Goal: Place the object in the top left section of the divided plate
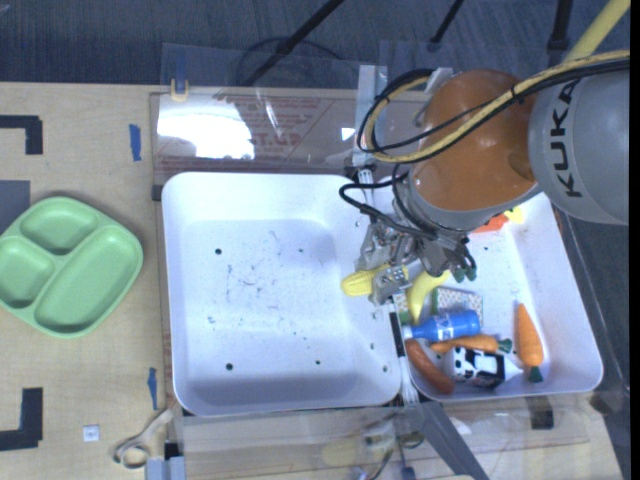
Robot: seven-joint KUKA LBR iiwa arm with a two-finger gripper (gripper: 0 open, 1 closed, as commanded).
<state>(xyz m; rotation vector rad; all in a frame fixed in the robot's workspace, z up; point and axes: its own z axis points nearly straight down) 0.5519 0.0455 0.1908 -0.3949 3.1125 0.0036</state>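
Nearest you, just below the claw, the right bin (575, 353) held the toy pile: a brown sausage (428, 368), a black-and-white cow figure (478, 364), a blue bottle (446, 326) and, out to the claw's right, an orange carrot (528, 340). They lay jumbled and touching, probably tipped in as a picking stock. The claw (400, 280) hung over the divider between the bins, above a yellow banana-like toy (362, 284) that sat right at its tips. You could not tell whether the claw was clenched on it or released; the wrist's bulk hid that. To the claw's left, the left bin (190, 208) carried scuffs and dark specks. Far to its left, on the wooden bench (90, 118), the green divided plate (68, 264) waited well apart, so the object had not reached its top left section. Above and right of the claw, the grey arm (590, 148) read "KUKA".
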